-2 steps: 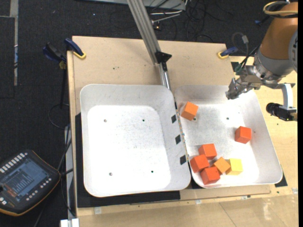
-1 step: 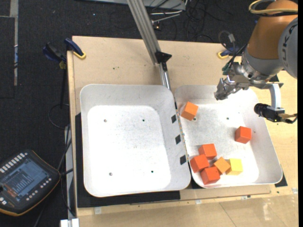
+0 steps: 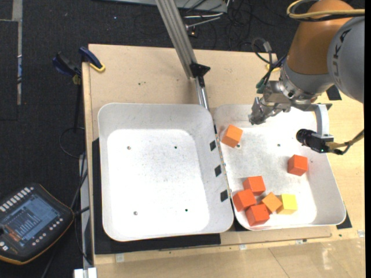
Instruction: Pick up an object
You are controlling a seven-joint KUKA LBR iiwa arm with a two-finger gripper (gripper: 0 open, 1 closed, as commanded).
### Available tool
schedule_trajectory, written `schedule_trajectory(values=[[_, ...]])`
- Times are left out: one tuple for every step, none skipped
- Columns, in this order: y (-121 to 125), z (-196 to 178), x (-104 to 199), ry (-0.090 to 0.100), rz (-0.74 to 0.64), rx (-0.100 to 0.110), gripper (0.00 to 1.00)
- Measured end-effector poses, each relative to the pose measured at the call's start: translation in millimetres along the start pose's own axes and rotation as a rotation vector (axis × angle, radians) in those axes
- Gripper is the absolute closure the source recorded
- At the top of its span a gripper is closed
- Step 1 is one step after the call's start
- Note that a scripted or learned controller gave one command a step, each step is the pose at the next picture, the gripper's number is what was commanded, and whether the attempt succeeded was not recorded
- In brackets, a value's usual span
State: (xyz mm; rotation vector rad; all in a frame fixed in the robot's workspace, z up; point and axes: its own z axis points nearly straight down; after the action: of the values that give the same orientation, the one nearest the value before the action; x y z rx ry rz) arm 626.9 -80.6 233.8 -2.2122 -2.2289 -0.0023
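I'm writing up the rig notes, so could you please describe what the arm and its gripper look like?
The arm is grey with a broad, rounded orange band above the wrist. Thin cables loop around the wrist. The gripper is a small, dark grey metal piece.

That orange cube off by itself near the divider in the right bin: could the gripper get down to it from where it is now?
Probably yes. The orange cube sits apart from the other blocks, with bare bin floor around it, and the gripper hangs just to its upper right with nothing between them. The bin's left wall is close, which could crowd it.
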Motion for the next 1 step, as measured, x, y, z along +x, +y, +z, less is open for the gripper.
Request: schedule_trajectory(values=[[-14.7, -8.1, 44.5, 0.0, 0.0, 0.001, 1.0]])
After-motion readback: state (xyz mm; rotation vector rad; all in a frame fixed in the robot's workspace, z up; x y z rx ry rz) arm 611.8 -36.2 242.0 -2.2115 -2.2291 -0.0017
